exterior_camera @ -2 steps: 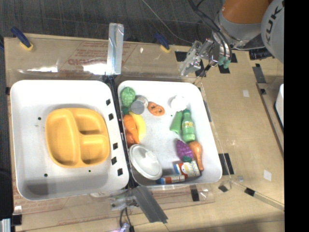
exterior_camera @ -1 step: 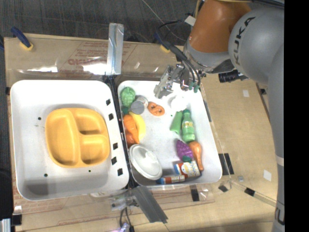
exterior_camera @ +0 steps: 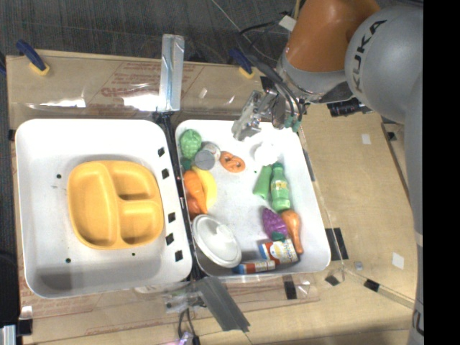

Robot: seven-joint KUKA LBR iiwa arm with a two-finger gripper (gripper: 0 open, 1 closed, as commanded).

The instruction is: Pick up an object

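My gripper (exterior_camera: 260, 122) hangs over the far rim of the right bin (exterior_camera: 310, 192), open, with nothing between its fingers. Below it in that bin lie a small white lump (exterior_camera: 266, 152), an orange ring-shaped toy (exterior_camera: 231, 162) and a green bottle (exterior_camera: 277, 182). Along the bin's left side are a green leafy toy (exterior_camera: 190, 142), a grey round piece (exterior_camera: 207, 157) and an orange and yellow item (exterior_camera: 198, 190). Nearer the front sit purple grapes (exterior_camera: 273, 223), a carrot (exterior_camera: 292, 227), a white bowl (exterior_camera: 215, 241) and a small can (exterior_camera: 279, 251).
The left bin (exterior_camera: 36, 157) holds a yellow divided tray (exterior_camera: 118, 201). A metal divider post (exterior_camera: 172, 70) stands between the bins at the back. The grey arm with its orange band (exterior_camera: 323, 27) comes in from the upper right, and cables trail behind it.
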